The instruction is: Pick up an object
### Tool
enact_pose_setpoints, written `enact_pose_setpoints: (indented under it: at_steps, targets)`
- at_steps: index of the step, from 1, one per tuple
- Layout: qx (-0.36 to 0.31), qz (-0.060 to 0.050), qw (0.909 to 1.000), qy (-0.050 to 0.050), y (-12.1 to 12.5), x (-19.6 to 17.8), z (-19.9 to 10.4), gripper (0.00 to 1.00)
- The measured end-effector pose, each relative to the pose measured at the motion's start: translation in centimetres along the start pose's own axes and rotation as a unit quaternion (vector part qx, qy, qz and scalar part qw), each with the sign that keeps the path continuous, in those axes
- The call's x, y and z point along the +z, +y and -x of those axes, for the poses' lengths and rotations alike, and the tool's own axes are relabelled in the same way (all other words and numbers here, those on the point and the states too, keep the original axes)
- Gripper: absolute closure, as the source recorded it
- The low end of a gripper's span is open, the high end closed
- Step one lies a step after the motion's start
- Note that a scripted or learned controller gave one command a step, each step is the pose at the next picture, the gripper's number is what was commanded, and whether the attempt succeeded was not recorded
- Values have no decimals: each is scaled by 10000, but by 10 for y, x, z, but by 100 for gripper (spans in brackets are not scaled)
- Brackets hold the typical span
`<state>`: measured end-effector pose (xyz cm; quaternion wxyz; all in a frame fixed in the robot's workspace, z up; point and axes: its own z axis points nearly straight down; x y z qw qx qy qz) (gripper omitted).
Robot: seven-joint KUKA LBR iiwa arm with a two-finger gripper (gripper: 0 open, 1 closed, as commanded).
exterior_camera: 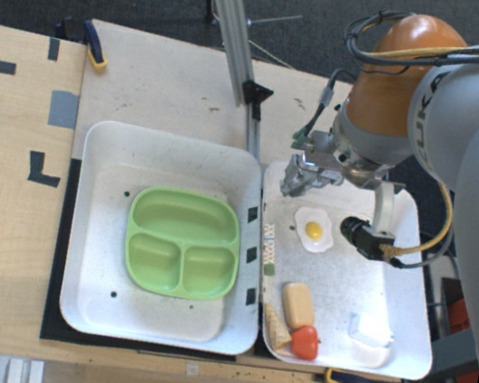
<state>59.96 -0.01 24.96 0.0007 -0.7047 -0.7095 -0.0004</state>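
Note:
In the right bin (404,348) lie a toy fried egg (313,230), a tan bread-like block (297,304), a red tomato (306,342) and a thin waffle-patterned stick (275,327) along the left wall. My gripper (297,182) hangs over the bin's far left corner, just up and left of the egg. Nothing shows between its fingers. The left bin (99,207) holds a green divided plate (183,242).
A metal post (234,38) slants up from the far edge between the bins. The grey arm with its orange band (413,42) covers the right bin's far right part. A black cable fitting (362,237) hangs beside the egg. A yellow-blue clamp (94,46) sits at the bench's far left.

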Motion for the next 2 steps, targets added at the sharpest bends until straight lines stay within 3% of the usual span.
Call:
enact_pose_setpoints:
  at_steps: [1, 2]
  targets:
    - [5, -10, 10000, -6, 19, 19, -46, 100]
    - [0, 3, 10000, 2, 41, 13, -98, 100]
